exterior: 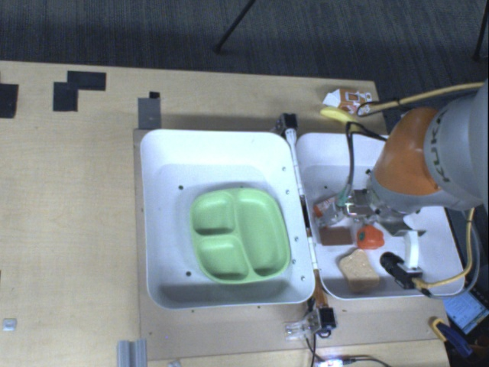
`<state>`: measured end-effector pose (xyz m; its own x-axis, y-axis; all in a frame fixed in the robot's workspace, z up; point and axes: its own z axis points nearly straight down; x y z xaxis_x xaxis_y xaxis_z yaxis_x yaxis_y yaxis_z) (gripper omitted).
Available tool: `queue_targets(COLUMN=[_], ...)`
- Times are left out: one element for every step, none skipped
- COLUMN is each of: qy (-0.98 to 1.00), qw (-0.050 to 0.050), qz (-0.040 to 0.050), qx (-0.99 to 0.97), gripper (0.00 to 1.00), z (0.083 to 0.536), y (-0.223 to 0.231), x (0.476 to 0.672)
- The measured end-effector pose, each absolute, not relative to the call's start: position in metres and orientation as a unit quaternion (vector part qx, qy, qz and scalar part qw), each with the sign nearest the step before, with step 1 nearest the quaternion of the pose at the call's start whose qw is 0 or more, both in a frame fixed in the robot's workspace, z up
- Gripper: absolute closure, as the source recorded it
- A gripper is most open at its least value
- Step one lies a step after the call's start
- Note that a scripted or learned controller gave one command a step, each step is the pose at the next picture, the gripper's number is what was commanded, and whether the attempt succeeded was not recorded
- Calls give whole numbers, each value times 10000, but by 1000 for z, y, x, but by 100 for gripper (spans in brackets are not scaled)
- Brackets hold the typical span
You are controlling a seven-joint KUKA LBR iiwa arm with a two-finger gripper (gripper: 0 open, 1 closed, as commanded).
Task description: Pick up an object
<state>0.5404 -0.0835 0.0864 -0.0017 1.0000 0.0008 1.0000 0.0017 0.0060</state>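
Observation:
My gripper (345, 205) hangs low over the left part of the right bin (325, 155), under the grey arm with its orange band. Right at it lies a small reddish and pale item (324, 206), partly covered by the gripper. Just below sits a flat brown block (334, 236). An orange-red rounded thing (370, 238) lies to the block's right, and a tan bread-like slice (359, 269) rests near the bin's front wall. Whether anything is between the gripper's fingers is hidden from this view.
The left bin (164, 167) holds a light green divided plate (239, 233). A divider rail (299, 197) separates the two bins. A crumpled white and orange wrapper (349, 99) lies on the bench behind the right bin. Black markers (78, 88) sit at the bench's far left.

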Motion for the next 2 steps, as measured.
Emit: queue_targets(qy=[7082, 7084], qw=[42, 39], qz=[43, 41], qx=[7059, 7057], gripper=[100, 0], z=[98, 98], y=[-83, -83], x=[543, 542])
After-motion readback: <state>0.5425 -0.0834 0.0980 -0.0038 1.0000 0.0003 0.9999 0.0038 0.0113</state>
